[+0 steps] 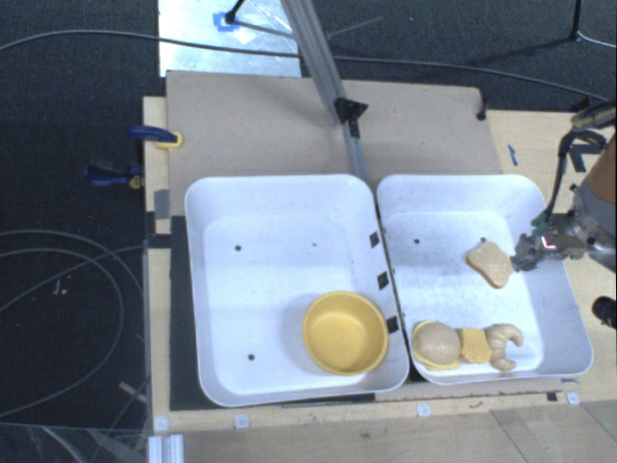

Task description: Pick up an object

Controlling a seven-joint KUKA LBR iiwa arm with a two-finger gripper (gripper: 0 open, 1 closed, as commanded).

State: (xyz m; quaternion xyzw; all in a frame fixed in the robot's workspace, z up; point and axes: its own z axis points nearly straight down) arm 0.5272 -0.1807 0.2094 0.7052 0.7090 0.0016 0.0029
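A tan slice-shaped piece lies in the right bin, toward its right side. My gripper sits at that bin's right rim, just to the right of the piece, low over the edge. A beige doll-like toy lies along the right bin's front wall. A yellow bowl rests upright in the left bin, at its front right corner.
A grey pole slants down from the top to the seam between the bins. Black clips mark that seam. Blue and yellow clamps grip the bench's left edge. Cables lie on the dark floor at left.
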